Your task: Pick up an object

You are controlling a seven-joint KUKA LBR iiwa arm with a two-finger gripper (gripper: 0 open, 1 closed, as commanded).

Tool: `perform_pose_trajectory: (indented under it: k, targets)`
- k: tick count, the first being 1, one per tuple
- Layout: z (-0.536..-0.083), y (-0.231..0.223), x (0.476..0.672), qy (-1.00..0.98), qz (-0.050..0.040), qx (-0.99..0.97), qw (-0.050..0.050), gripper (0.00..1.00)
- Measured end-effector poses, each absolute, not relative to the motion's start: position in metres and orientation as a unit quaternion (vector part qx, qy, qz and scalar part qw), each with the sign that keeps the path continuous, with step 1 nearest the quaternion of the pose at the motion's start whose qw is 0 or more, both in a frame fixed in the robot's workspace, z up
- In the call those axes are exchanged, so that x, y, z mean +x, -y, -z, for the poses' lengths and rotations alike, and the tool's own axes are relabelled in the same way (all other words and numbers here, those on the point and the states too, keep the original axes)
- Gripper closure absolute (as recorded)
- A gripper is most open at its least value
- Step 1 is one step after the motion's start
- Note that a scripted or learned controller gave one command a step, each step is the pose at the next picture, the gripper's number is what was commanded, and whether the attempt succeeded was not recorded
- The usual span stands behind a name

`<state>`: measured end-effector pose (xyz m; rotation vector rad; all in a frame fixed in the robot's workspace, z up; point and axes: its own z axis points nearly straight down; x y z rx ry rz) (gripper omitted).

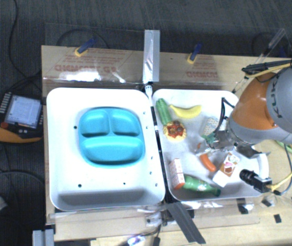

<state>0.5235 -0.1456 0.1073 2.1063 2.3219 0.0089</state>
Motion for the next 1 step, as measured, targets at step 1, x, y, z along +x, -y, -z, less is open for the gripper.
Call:
perform_pose_trajectory:
  k: [1]
  targets:
    - [-0.2025, 0.1363, 0.5478, -0.732, 0.0019, 0.682, 0.0, 1.0]
